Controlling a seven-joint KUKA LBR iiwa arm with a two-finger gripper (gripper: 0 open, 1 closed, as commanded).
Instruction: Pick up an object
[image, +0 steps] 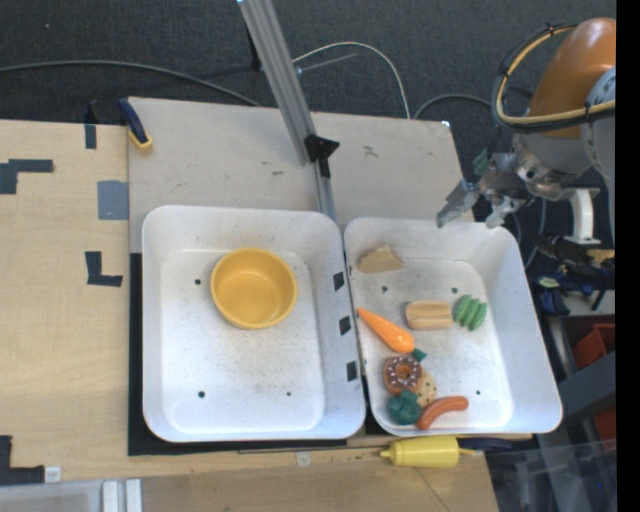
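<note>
Grey fingers of our pincer (470, 209) stand spread apart, holding nothing; below it we see the right bin (520, 290); the carrot (386, 331) lies lower-left.

Two shallow white bins are carried side by side by the counter (230, 150), touching along their inner edges. The left bin (160, 330) is set just left of the right bin (520, 300). A yellow bottle (425, 452) is laid on the counter just below the right bin. A blue-and-yellow clamp (135, 124) is seen up and well left of that bin.
</note>
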